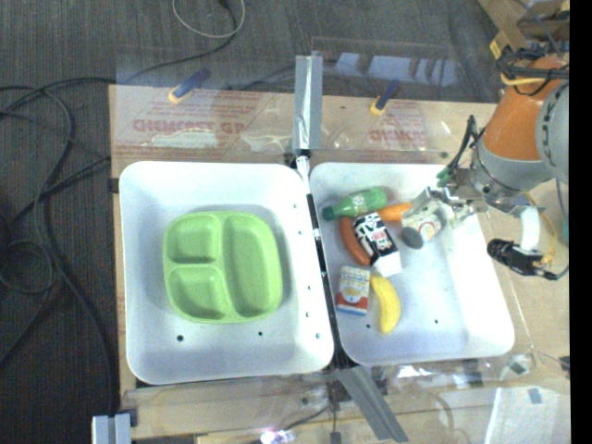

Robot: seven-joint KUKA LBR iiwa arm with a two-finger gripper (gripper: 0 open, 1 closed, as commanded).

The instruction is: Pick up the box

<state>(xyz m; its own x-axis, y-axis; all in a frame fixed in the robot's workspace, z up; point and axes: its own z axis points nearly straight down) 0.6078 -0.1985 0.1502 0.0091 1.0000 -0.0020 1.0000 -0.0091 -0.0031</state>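
Note:
A small flat box (352, 289) with an orange, white and blue face lies in the right bin (462, 313), near its left wall and just left of a yellow banana (386, 304). A black and white carton (376, 240) lies above it, tilted, with its white end toward the banana. My gripper (422, 227) hangs low over the upper right part of the right bin, to the right of the carton and well up and right of the box. Nothing is visibly held in it.
A green bottle (357, 203), an orange carrot (396, 213) and a reddish sausage (353, 239) crowd around the carton. The left bin (148, 340) holds a green divided tray (223, 265). A central divider (319, 266) separates the bins. The arm's orange band (518, 128) stands at the right.

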